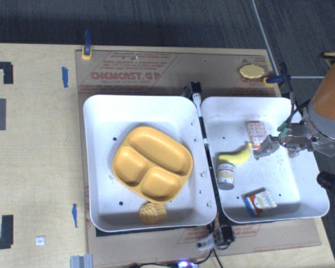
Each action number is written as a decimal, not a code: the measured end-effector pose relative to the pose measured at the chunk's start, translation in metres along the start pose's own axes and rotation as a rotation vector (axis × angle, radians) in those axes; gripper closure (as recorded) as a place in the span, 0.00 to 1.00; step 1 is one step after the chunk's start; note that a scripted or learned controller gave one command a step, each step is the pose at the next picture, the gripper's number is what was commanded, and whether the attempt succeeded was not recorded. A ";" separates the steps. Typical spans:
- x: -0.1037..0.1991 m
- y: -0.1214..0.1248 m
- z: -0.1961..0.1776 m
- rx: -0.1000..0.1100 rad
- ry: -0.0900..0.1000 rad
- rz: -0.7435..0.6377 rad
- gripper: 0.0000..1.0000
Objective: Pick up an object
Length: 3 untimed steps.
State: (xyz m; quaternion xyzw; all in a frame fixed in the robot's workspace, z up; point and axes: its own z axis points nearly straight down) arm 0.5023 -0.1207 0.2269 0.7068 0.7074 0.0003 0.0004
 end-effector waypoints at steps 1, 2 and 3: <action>0.015 0.012 0.141 -0.006 -0.004 0.002 0.00; 0.016 0.014 0.129 -0.011 -0.004 0.002 1.00; 0.099 0.061 0.042 -0.001 0.001 -0.001 1.00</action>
